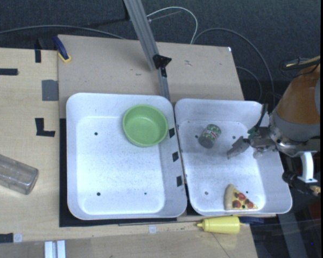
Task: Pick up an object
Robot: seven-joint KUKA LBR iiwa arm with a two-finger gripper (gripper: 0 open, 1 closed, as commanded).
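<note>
While much of the arm (299, 109) is running off the right side of the picture, its grey wrist and orange band are showing above the right bin (258, 112). The arm is reaching in from the right, angled down and leftward over the right bin's upper half. The gripper (238, 147) is hanging as a dark blurred shape above the bin floor, and how it is set cannot be made out; nothing is visibly sitting in it. A green-labelled can (209, 135) is lying on its side just to the gripper's left, apart from it. A toy pizza slice (237, 198) is resting near the same bin's front edge. A green bowl (145, 125) is sitting in the left bin (97, 165), at its back right. A yellow bottle (222, 225) is lying on the bench just in front of the right bin.
</note>
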